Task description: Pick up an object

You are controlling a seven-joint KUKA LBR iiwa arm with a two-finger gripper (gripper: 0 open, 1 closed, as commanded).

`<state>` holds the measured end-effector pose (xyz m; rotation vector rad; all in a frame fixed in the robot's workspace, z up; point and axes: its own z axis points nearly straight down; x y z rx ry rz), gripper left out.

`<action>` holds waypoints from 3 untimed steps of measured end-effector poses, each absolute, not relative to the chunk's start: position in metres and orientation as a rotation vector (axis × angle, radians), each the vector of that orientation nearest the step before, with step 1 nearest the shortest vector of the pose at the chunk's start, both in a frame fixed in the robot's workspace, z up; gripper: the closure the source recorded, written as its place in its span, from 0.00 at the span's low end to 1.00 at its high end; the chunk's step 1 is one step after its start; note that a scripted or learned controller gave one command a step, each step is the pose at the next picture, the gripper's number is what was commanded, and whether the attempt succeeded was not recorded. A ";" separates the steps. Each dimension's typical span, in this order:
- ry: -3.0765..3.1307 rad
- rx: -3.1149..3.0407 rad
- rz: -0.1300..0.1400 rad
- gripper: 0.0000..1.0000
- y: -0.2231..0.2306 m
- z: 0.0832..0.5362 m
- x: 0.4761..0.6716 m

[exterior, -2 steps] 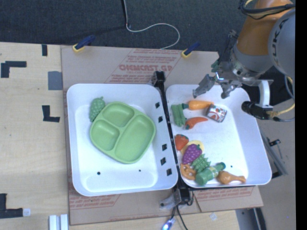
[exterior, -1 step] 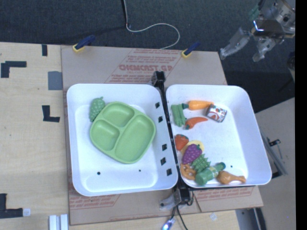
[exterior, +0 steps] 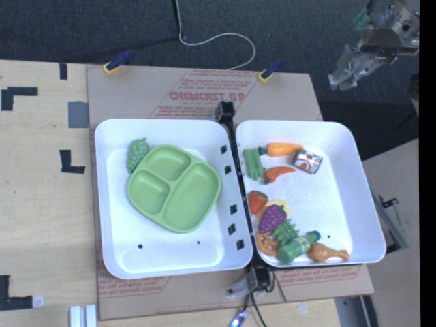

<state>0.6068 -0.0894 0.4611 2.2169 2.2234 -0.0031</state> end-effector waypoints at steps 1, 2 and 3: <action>2.216 2.223 0.001 1.00 -0.128 0.498 0.545; 2.215 2.222 0.002 1.00 -0.160 0.538 0.481; 2.218 2.228 -0.004 1.00 -0.227 0.487 0.484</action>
